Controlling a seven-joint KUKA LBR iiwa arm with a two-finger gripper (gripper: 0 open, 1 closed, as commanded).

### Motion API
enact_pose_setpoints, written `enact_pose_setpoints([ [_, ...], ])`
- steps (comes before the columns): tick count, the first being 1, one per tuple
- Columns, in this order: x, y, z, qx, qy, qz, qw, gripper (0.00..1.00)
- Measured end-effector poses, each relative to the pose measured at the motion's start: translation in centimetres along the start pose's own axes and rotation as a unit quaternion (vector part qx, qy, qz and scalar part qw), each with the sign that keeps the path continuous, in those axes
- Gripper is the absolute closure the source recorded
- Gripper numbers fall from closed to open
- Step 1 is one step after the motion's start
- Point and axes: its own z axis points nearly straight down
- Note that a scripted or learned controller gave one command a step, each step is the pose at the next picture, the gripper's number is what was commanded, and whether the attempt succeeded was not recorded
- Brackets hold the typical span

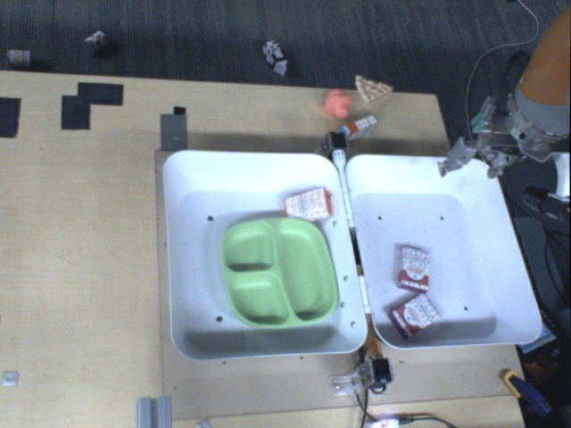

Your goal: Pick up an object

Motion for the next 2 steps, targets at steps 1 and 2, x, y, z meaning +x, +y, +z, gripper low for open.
enact_pose_setpoints([
  [1,6.2,-3.5,10.8,-0.001,0.001,-0.001,1.0,0.0],
  [2,8.2,-11.2,10.7,-0.001,0.0,0.001,1.0,0.0],
])
